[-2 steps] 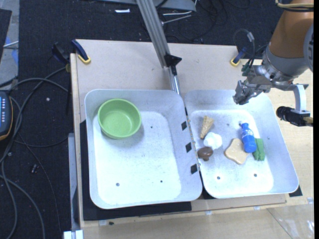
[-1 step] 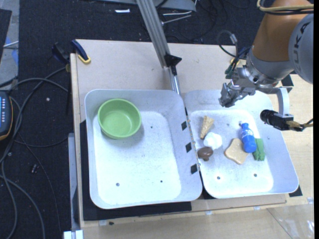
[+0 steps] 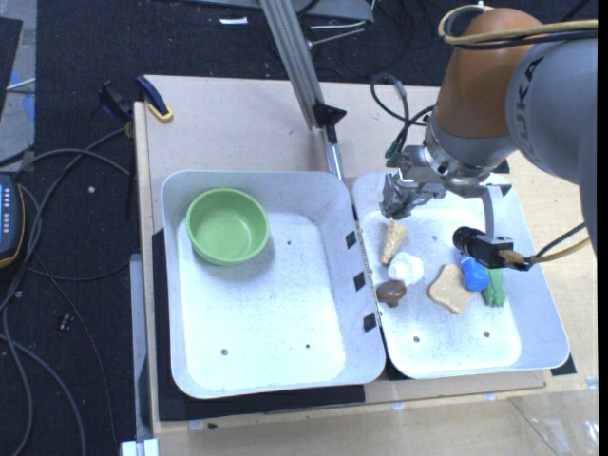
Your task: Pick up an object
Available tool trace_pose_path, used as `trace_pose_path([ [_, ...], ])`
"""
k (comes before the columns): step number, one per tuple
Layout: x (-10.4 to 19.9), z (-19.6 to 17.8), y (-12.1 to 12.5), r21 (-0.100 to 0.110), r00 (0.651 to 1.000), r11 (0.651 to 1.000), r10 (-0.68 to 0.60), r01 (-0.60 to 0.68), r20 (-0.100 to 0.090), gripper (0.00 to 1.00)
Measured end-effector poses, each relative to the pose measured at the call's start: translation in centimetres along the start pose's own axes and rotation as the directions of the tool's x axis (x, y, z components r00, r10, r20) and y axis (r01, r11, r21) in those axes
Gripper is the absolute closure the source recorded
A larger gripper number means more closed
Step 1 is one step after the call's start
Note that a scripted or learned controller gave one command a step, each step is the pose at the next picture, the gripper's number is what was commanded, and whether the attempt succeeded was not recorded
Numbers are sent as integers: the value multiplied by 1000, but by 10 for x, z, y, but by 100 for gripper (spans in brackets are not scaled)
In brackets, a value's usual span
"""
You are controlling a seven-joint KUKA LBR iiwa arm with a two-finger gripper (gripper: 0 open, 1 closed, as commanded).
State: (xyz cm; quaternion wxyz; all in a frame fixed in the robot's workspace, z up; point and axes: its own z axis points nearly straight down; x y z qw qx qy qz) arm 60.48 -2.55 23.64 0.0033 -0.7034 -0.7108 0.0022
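Hanging just above a pale tan, cone-shaped object (image 3: 392, 241), the gripper (image 3: 395, 203) grips nothing; finger gap unclear.

Grey arm (image 3: 532, 84) lowered, claw (image 3: 397, 202) pointing down.

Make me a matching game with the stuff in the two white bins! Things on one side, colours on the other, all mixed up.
Things:
1. bowl
2. cone
3. ball
4. pebble

Colours:
A. blue
B. brown
C. green
D. tan

Pairs: 1-C, 2-D, 3-A, 4-B. The bowl sits alone in the left bin; the other three lie in the right bin.
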Motion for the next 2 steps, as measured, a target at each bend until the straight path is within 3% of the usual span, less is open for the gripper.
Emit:
trace_pose_path([
  [2,92,17,-39,0,1000,1000,1,-1,2,100],
])
